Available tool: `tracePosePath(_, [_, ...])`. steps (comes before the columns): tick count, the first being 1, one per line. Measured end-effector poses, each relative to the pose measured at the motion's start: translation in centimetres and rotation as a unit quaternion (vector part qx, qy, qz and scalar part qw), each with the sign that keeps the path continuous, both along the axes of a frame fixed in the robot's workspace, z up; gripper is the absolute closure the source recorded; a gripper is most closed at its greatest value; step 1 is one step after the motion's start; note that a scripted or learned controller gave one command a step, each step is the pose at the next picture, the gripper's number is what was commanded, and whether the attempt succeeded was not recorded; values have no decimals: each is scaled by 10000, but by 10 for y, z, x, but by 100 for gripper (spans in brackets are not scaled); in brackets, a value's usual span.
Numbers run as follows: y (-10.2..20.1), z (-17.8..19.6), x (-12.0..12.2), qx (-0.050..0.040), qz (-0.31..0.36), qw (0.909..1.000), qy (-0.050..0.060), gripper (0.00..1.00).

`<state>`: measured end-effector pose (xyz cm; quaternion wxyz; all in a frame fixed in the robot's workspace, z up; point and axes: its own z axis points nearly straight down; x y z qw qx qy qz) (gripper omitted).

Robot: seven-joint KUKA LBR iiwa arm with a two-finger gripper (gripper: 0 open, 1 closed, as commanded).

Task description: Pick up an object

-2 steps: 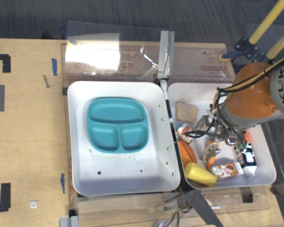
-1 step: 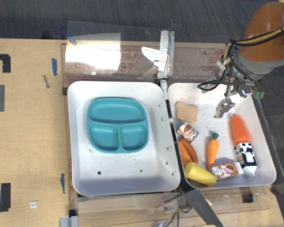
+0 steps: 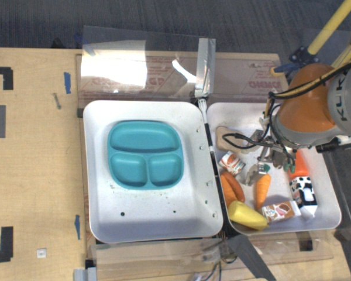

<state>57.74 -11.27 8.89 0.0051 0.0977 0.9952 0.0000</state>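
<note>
Item: toy carrot (image 3: 262,190), lying in the right bin (image 3: 330,212) just beside the yellow toy (image 3: 246,214), directly under the end effector (image 3: 264,167), whose grip state we cannot tell; we judge it light, rigid, smooth, best taken across its mid-body.

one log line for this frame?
arm: over right bin | gripper: above carrot, near wrapper | grasp: none seen | left bin: teal tray

fingers (image 3: 261,170) above carrot (image 3: 262,191)
</note>
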Motion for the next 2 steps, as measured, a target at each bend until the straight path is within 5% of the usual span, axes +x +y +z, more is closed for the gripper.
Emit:
tracePosePath(1, [-6,0,-56,2,-45,10000,3,0])
tracePosePath(2, [-21,1,-72,-5,71,10000,-48,0])
